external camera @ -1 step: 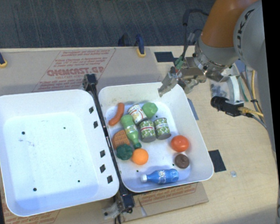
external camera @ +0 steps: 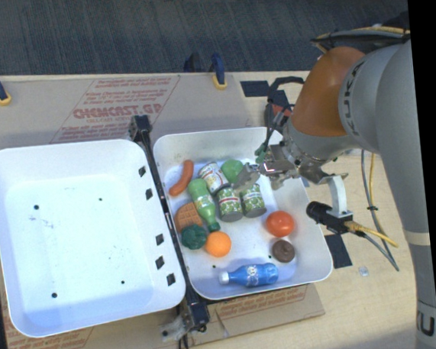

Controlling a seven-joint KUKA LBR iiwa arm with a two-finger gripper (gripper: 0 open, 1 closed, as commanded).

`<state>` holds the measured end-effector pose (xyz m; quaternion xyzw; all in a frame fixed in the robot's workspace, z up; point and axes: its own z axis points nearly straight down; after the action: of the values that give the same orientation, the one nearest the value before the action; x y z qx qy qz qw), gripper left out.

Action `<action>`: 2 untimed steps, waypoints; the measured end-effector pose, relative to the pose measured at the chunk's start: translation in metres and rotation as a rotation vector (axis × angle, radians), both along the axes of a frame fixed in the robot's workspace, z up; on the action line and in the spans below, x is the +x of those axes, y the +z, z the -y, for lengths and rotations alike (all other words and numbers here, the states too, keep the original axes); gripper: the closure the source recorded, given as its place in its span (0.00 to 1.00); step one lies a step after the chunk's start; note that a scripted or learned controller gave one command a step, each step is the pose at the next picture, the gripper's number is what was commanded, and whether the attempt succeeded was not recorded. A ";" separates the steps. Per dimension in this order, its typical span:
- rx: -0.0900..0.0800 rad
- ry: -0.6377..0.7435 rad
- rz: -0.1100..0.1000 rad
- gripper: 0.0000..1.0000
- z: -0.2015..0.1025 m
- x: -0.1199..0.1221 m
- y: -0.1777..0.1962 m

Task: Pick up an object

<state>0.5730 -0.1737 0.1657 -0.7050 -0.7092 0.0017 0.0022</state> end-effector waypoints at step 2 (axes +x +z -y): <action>-0.003 0.005 0.008 1.00 -0.038 0.001 -0.062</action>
<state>0.5741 -0.1361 0.1041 -0.7032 -0.7110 0.0001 -0.0015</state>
